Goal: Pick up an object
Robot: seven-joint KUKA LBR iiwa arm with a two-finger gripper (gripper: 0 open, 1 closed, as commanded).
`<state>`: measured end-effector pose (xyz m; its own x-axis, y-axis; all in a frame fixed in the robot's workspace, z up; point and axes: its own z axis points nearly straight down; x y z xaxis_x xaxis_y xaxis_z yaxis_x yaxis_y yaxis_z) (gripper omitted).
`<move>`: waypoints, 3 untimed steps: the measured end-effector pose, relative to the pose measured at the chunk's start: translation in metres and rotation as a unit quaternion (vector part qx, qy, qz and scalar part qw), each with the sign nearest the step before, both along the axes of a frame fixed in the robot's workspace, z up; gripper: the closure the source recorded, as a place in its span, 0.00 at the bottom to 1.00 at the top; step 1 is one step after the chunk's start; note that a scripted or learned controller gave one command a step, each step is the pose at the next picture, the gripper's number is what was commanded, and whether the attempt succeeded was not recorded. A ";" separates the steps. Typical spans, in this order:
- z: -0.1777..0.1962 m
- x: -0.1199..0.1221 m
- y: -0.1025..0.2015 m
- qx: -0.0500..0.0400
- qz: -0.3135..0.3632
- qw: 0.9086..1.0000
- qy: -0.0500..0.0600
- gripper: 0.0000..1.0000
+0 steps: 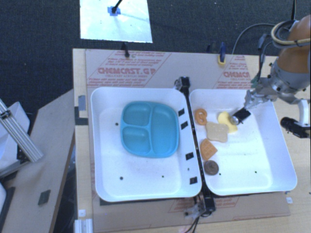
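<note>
The end effector (239, 116) sits low in the right bin (272, 178), its dark tip touching or just beside the yellow piece (224, 118) at the upper end of a small cluster; whether its tip is apart or together I cannot tell from this slanted view. The likely step is closing in on that yellow piece. To do it well, the tip should centre over the piece and not catch the pale square slice (217, 132) lying against it. The orange ring (200, 115), the orange cracker (208, 149) and the brown disc (211, 167) lie near, toward the divider. The blue plate (148, 130) fills the left bin (107, 183) on the tabletop (63, 130).
</note>
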<state>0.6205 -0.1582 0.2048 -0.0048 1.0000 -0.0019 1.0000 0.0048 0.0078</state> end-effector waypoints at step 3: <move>0.008 -0.016 0.111 0.002 0.003 1.000 0.004 1.00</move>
